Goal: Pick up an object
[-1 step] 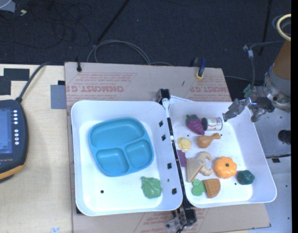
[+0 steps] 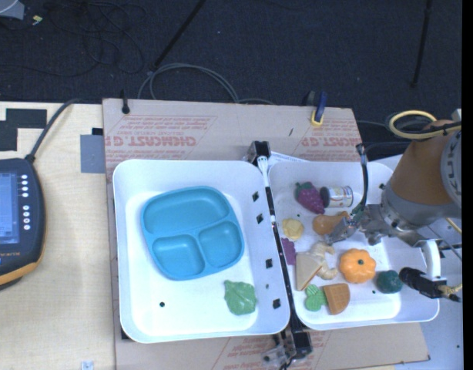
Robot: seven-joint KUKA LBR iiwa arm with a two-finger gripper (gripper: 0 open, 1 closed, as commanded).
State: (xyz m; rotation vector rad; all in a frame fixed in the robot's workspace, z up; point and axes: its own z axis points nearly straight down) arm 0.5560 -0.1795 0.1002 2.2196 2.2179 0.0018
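The right bin point(image 2: 410, 308) holds several toy foods: purple grapes point(image 2: 308, 196), a small silver can point(image 2: 339, 197), a yellow piece point(image 2: 293, 228), a brown pear-like piece point(image 2: 326, 223), an orange pumpkin point(image 2: 357, 265), a tan wedge point(image 2: 306, 270), a dark green piece point(image 2: 388, 281), a green piece point(image 2: 314, 297) and an orange slice point(image 2: 337, 297). My gripper point(image 2: 347, 231) reaches in from the right, low over the bin's middle. It sits just right of the brown piece and above the pumpkin. Nothing visibly hangs from it.
The left bin point(image 2: 132, 284) holds a blue divided plate point(image 2: 192, 232) and a green broccoli piece point(image 2: 239, 297). A black divider point(image 2: 269, 230) runs between the bins. A teach pendant point(image 2: 9, 214) lies on the bench at far left. The arm's orange band point(image 2: 417, 172) is above the right bin.
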